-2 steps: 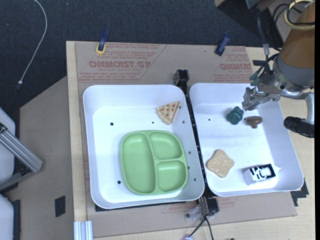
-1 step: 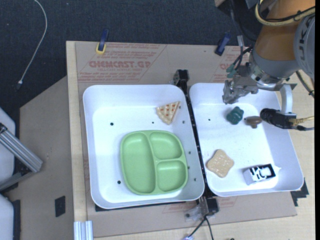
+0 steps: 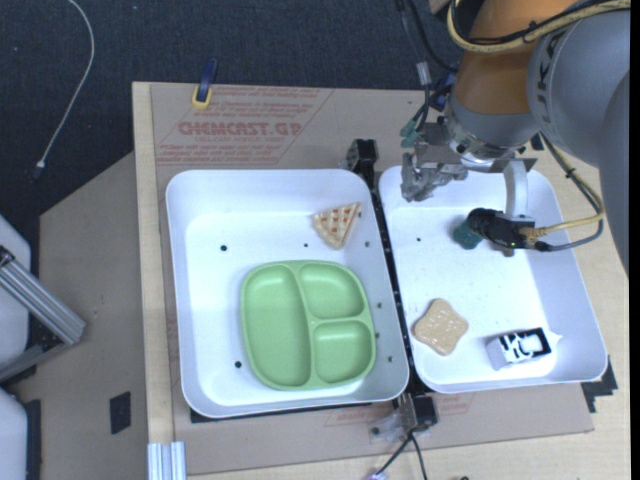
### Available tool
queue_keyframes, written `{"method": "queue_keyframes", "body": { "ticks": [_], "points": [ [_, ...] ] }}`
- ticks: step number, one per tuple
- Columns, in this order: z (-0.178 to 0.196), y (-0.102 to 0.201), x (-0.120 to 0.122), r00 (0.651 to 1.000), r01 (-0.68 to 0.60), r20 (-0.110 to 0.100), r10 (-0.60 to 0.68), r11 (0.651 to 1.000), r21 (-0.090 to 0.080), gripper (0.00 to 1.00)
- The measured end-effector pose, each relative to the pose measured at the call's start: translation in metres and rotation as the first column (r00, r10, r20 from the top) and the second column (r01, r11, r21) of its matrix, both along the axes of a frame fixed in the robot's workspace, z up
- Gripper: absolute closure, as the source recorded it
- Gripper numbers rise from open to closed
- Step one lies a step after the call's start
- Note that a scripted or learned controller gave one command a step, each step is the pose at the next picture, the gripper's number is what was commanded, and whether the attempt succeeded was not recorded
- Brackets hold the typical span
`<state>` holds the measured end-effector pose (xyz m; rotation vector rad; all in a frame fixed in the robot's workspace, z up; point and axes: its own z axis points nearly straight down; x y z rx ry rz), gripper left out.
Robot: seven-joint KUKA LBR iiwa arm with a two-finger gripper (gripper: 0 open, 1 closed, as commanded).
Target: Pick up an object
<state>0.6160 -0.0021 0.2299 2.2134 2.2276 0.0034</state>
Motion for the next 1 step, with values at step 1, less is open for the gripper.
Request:
{"method": "queue_keyframes", "body": {
  "ticks": [1],
  "points": [
    [-0.0013,0.0498,-0.0009,1.000,0.001,0.000,-0.001,1.000,0.000,1.00]
  ]
}}
